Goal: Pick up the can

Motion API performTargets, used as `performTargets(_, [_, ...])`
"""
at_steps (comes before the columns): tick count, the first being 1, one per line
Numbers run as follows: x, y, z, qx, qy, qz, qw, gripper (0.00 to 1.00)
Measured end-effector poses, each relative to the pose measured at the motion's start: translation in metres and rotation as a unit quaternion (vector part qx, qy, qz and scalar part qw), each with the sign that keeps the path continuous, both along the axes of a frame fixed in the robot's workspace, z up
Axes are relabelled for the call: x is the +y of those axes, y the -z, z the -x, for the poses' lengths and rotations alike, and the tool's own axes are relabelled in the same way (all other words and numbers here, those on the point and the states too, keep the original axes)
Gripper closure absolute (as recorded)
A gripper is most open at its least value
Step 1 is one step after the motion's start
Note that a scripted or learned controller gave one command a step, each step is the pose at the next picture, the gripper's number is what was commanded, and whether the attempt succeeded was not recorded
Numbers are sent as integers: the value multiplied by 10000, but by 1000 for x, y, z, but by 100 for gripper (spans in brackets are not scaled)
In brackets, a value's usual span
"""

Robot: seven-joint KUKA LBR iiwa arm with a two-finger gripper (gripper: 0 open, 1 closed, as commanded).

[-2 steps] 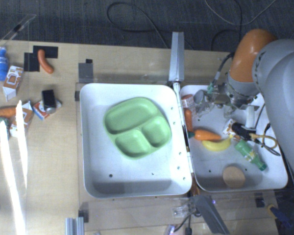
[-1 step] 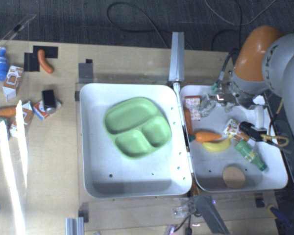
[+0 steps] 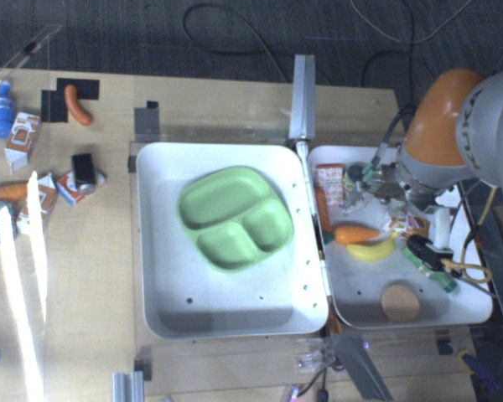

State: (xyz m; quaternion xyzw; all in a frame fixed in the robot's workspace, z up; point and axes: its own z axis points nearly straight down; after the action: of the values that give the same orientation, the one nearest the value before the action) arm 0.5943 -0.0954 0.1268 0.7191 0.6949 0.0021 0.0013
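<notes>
Gripper point(image 3: 375, 182) low in right bin point(image 3: 478, 312), upper part; finger state: cannot tell, wrist clutter hides it. Can point(image 3: 329, 187) lies just beside gripper, toward view's left, near bin's left wall, long axis running up-down in view. Carrot point(image 3: 358, 234), banana point(image 3: 370, 251) below gripper. Green tray point(image 3: 235, 216) in left bin point(image 3: 159, 300). Judgement: short leftward shift needed.

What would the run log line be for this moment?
arm: over right bin | pincer: low near bin's back, grip unclear | left bin: green tray
</notes>
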Motion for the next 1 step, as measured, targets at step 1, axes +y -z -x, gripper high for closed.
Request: performTargets(1, [-30, 33, -76, 3, -23, 9, 10000, 0])
